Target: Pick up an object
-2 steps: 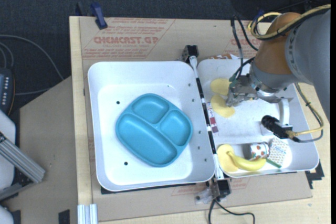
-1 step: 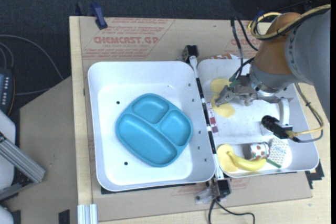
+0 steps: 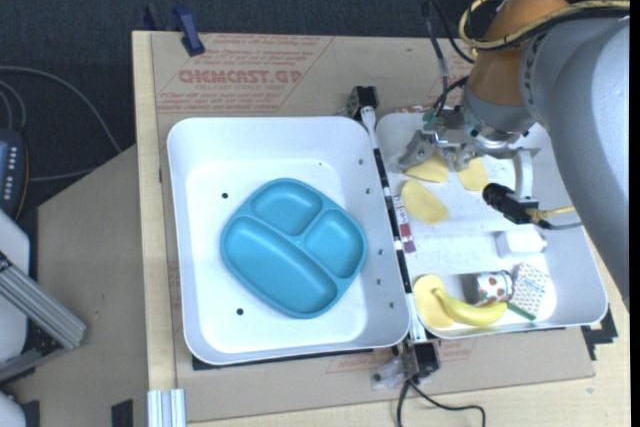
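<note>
Near end of right bin (image 3: 592, 303): banana (image 3: 458, 310) lies along the near wall, curved, left end turned up. Just behind it, a small red-and-white can (image 3: 492, 288) on its side, touching or nearly touching the banana. Beside the can to the right, a pale patterned packet (image 3: 531, 288). Farther in, a small white block (image 3: 520, 241), apart from the rest. Left bin (image 3: 190, 165): blue divided plate (image 3: 290, 245), three compartments, sits mid-bin, set at a slant, clear of the walls. Mid to far right bin: three pale yellow flat pieces, one (image 3: 428, 205) near the dividing wall, one (image 3: 432, 171) behind it, a third (image 3: 472, 176) to the right. Tool (image 3: 437, 150) low over the far end of the right bin, just above the two far yellow pieces; cannot tell how far open it is, nor that it has hold of anything. Grey arm (image 3: 575, 85) comes in from the right. Far left corner of the surface (image 3: 250, 70): small blue object (image 3: 186, 29).
</note>
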{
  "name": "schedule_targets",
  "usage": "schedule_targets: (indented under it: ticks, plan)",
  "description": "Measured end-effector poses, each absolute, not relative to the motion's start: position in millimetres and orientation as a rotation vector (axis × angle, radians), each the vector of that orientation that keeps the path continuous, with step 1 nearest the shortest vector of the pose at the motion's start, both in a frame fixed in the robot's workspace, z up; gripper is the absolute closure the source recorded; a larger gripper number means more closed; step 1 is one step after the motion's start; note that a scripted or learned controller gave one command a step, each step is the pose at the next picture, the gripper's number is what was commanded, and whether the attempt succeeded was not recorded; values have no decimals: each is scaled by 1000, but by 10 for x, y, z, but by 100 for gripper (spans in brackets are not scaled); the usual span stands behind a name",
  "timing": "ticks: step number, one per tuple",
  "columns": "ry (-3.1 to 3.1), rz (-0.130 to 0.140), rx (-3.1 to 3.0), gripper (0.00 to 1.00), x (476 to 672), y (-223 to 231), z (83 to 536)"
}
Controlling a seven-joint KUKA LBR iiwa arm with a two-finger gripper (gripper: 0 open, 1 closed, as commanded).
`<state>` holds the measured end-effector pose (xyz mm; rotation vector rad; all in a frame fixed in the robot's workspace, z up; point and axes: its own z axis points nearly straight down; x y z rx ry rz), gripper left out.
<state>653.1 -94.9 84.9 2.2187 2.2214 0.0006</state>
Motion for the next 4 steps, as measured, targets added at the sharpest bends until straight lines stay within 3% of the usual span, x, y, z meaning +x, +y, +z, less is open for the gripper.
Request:
schedule_targets:
  ticks: [1,2,3,4]
  plan:
    - [2219,4,2213,100,6547,-948,970]
    - [2219,4,2214,0,6546,-947,968]
    - [2221,1,2217,0,6668,-947,848]
    - [2218,5,2212,100,6684,-947,969]
